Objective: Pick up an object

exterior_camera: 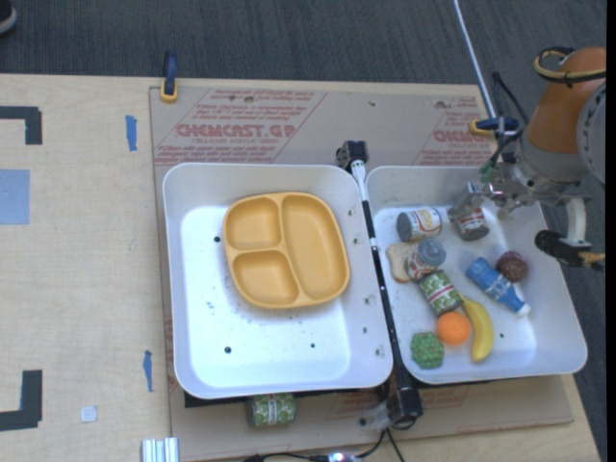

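Note:
The right bin (563,340) holds several small objects. A white-labelled can (419,224) lies on its side at the back left. A dark can (471,222) sits just below my gripper (478,198), which hangs over the bin's back right part. Toward the front lie a blue bottle (498,286), a dark red ball (513,265), a banana (479,328), an orange (452,328), a green broccoli piece (427,349) and a green can (440,292). The gripper is close over the dark can; whether it touches the can is unclear.
The left bin (192,287) bears a yellow divided plate (285,248). A black rail (371,248) runs between the bins. A green can (272,410) lies on the bench in front of the left bin. The arm's grey body (577,152) overhangs the right bin's back right corner.

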Motion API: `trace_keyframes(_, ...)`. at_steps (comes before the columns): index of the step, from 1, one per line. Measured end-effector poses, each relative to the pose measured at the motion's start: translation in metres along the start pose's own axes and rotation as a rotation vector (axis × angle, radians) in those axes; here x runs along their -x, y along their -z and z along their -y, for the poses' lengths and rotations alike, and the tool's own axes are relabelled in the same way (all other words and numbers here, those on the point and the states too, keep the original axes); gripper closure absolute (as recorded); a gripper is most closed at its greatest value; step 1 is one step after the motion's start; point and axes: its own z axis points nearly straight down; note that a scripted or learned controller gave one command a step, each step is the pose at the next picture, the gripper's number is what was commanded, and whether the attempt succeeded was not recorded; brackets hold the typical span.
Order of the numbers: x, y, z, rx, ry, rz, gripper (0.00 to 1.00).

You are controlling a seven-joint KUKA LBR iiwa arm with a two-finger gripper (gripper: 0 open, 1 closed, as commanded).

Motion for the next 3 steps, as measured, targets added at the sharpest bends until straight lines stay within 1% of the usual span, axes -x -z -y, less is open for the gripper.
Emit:
trace_keyframes(1,0.0,0.011,-0.001,0.002,0.001,0.001,1.0)
trace_keyframes(2,-0.067,0.078,0.036,0.0,0.001,-0.001,1.0)
trace_keyframes(3,-0.108,0.094,0.088,-0.002,-0.001,-0.001,1.0)
